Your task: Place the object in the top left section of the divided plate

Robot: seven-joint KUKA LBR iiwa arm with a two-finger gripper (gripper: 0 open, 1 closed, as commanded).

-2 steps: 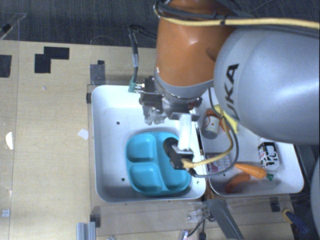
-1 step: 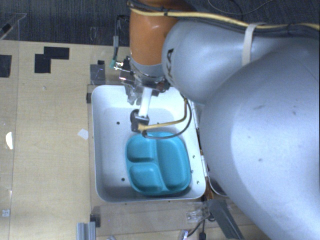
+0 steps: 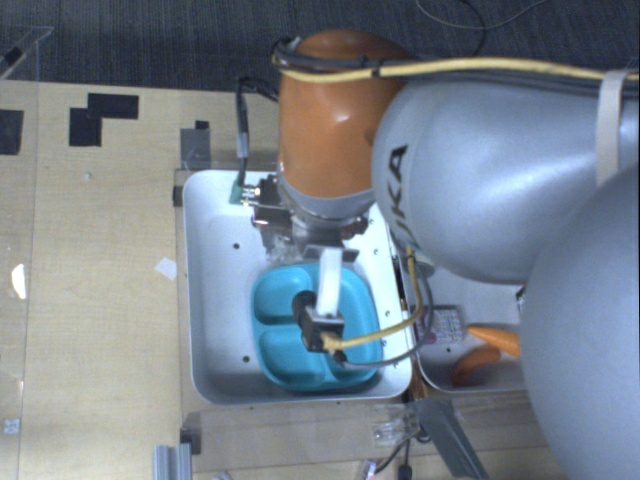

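Left bin: bare floor open along its left side and far left corner. A blue divided plate takes up the near right part. The arm overhangs the plate's far sections and most of the right bin, where an orange object lies.

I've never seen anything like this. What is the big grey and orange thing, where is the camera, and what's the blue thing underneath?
It is a robot arm, grey with an orange band, reaching in from the right. One camera looks down on the bench at a slant. Two white bins stand there: the left bin holds a blue divided plate, the right bin an orange object. The gripper hangs over the plate; whether it holds anything is hidden.
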